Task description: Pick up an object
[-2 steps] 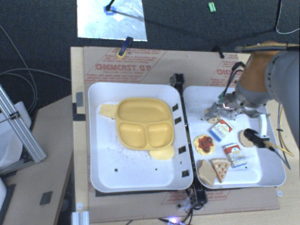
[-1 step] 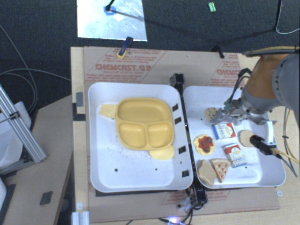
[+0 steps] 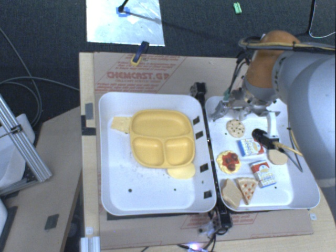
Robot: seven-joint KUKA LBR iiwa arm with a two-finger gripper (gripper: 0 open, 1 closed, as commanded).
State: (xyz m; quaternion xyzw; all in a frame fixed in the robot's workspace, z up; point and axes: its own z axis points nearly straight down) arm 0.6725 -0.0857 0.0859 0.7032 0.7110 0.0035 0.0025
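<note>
From the camera view we see the gripper point(image 3: 239, 108) low over the right bin point(image 3: 302, 196), just above the cookie point(image 3: 235, 127); its grip state we cannot tell. We judge the approach step; next comes lowering onto the cookie

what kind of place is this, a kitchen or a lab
Most likely a robotics lab bench, not a kitchen: a grey robot arm reaches over two white bins, the food pieces look like toys, and loose cables cross the floor.
</note>
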